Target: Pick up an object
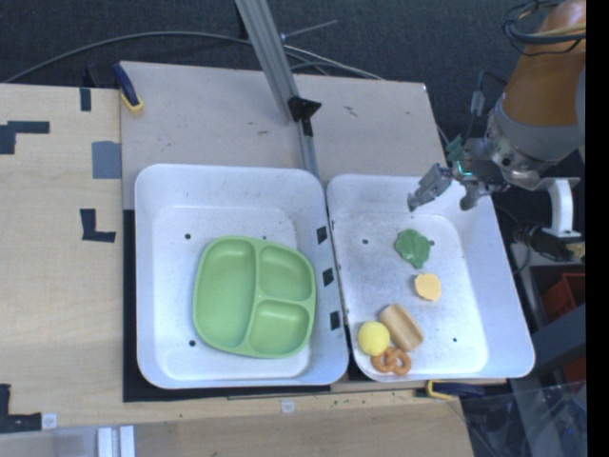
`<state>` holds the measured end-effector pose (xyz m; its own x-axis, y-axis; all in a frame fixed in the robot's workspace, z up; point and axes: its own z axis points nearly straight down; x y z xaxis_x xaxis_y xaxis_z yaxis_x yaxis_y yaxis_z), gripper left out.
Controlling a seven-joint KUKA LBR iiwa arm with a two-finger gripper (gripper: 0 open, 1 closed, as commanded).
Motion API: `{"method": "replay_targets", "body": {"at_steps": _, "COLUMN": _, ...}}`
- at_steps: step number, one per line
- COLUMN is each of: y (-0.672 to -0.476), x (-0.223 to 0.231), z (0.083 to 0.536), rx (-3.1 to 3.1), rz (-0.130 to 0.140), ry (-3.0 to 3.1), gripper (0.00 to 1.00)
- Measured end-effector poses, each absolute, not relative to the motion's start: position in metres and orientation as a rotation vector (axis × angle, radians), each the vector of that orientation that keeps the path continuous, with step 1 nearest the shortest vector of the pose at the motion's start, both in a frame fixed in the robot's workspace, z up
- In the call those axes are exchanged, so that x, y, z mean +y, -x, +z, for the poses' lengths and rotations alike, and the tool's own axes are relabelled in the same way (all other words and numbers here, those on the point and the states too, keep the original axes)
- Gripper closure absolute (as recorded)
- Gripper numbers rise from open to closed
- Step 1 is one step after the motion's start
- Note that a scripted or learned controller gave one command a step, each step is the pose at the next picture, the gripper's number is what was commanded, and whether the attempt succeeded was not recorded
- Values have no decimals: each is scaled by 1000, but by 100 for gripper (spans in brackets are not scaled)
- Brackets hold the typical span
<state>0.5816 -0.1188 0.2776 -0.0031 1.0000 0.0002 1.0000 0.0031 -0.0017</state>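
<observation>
Nothing to read here, folks: no words, labels, brands or numbers legible on the bins (152, 255), the tray (254, 298) or the table (57, 208).

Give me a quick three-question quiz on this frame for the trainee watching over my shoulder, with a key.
1. True or false: the green divided plate lies in the same bin as the food items.
2. Which item lies nearest the gripper? A) the pretzel B) the green leafy piece C) the yellow ball
3. Fill in: the hot dog bun lies in the ____ bin of the view.

Key: 1. False, the plate lies in the left bin, the food in the right bin. 2. B. 3. Right.
</observation>
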Motion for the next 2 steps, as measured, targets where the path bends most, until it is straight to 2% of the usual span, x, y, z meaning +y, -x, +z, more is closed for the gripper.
{"method": "replay_targets", "body": {"at_steps": 1, "y": -582, "x": -119, "z": 278, "rx": -2224, "rz": 1, "ry": 2217, "gripper": 0}}
{"method": "replay_targets", "body": {"at_steps": 2, "y": -579, "x": -129, "z": 222, "rx": -2219, "rz": 9, "ry": 2217, "gripper": 0}}
